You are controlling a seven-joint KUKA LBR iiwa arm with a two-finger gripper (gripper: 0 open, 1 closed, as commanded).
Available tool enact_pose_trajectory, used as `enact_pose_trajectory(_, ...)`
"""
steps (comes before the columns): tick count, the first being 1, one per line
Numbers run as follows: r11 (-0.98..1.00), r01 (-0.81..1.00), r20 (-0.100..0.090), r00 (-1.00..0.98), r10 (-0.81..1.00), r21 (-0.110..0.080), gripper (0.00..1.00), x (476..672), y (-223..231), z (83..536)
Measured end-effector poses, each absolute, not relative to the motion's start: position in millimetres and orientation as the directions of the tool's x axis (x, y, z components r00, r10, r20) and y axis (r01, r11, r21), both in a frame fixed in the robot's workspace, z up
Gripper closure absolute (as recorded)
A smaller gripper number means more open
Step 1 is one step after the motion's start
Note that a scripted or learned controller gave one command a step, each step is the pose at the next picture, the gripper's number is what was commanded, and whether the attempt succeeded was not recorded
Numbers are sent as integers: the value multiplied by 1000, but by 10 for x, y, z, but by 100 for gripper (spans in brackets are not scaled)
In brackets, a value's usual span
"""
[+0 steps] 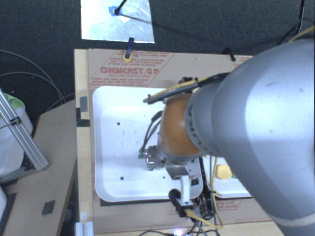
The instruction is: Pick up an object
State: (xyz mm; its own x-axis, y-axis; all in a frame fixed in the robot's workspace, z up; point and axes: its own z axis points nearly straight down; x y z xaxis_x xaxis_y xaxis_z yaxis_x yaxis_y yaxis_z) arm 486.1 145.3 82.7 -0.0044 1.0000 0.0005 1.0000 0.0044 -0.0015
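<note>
1. The arm [256, 127] enters from the right of the frame and covers most of the right half; its orange band [174, 129] sits at centre, above the left bin [110, 132]

2. The gripper [155, 160] is low over the left bin, just below centre of the frame. The wrist body hides the tool end, so I cannot tell how it is set, nor whether anything is in it

3. The visible floor of the left bin, towards the left of the frame, bears small dark specks and no object that I can make out. Whatever lies directly beneath the wrist is hidden

4. A yellow object [224, 171] lies in the right bin [236, 193], lower right of centre, close beside the arm and apart from the gripper. It is the one candidate that can be seen

5. Judgement on progress: the approach into the left bin looks made, but no grasp is confirmed and no lift is evident. The pick itself is therefore not yet shown as done; securing an object and raising it clear of the bin remain
</note>
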Motion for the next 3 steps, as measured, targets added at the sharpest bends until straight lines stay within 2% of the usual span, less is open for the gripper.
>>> enact_pose_trajectory(1,5,1000,6,-5,1000,18,100,4934,1421,4010)
enact_pose_trajectory(2,0,1000,-4,0,1000,-12,100,5034,1467,2204)
enact_pose_trajectory(3,2,1000,5,-2,1000,22,100,5162,1015,4914)
